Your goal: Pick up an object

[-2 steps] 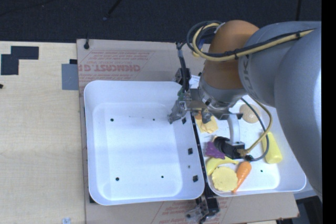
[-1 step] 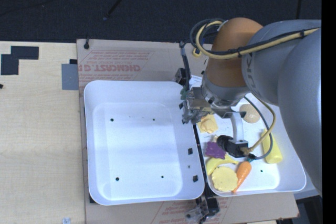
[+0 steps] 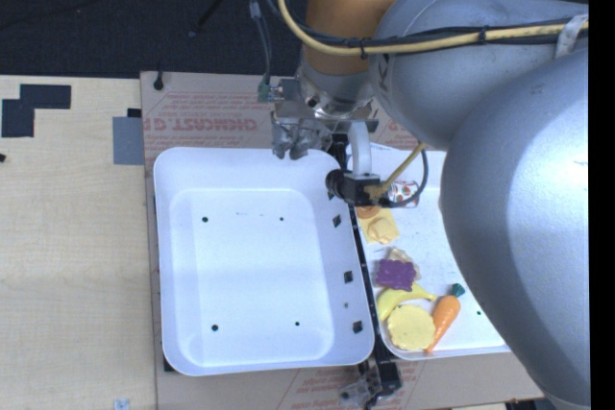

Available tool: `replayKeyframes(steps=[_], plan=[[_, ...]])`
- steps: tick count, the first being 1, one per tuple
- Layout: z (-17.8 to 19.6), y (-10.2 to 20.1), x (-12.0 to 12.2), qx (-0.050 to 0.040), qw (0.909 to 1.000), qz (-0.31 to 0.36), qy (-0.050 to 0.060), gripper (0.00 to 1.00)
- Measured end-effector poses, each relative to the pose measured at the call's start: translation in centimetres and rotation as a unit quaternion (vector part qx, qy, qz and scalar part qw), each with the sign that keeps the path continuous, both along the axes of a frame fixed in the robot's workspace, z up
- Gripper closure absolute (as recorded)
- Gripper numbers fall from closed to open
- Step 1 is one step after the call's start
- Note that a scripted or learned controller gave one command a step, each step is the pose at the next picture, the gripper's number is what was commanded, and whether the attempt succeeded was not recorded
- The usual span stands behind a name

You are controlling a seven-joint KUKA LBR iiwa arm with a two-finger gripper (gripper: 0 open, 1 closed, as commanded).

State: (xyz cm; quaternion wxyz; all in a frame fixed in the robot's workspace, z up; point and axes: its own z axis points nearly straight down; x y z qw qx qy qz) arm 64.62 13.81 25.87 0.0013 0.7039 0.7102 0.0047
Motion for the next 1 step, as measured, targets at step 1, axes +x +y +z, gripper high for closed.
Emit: replayKeyframes(steps=[1], plan=[[18.18, 7.07, -1.11, 0.0012, 1.0, -0.001, -0.003, 1.0]])
